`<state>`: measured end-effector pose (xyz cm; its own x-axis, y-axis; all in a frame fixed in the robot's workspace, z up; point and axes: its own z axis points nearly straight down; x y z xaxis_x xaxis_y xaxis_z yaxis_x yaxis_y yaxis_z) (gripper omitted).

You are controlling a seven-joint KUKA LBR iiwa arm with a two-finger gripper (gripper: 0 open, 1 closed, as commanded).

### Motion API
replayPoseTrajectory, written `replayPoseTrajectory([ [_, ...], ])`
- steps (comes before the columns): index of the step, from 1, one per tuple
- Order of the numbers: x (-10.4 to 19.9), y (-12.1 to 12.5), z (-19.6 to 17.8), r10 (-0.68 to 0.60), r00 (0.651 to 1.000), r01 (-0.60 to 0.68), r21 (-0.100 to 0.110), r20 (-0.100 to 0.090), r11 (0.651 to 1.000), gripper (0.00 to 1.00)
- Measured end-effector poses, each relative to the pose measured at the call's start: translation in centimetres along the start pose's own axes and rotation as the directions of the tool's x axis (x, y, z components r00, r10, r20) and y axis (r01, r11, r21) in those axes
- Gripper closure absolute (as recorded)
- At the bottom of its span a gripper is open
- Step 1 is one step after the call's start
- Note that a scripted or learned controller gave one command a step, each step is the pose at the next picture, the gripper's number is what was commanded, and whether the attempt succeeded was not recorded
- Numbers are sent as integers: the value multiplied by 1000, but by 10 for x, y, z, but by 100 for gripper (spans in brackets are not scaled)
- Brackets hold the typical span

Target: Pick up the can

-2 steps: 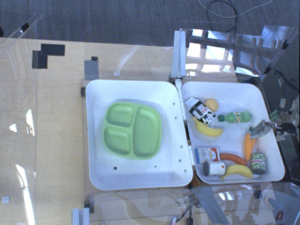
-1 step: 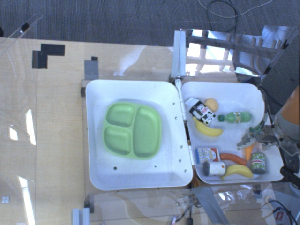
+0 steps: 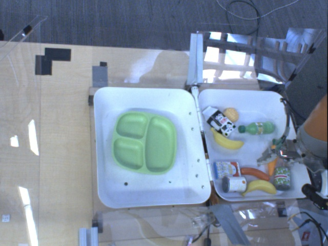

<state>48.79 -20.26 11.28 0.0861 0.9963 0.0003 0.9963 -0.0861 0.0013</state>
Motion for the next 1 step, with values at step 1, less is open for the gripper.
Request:
replayPoseTrajectory([
  [1,5,0,3,153,988,-153,-1,0,988,0],
])
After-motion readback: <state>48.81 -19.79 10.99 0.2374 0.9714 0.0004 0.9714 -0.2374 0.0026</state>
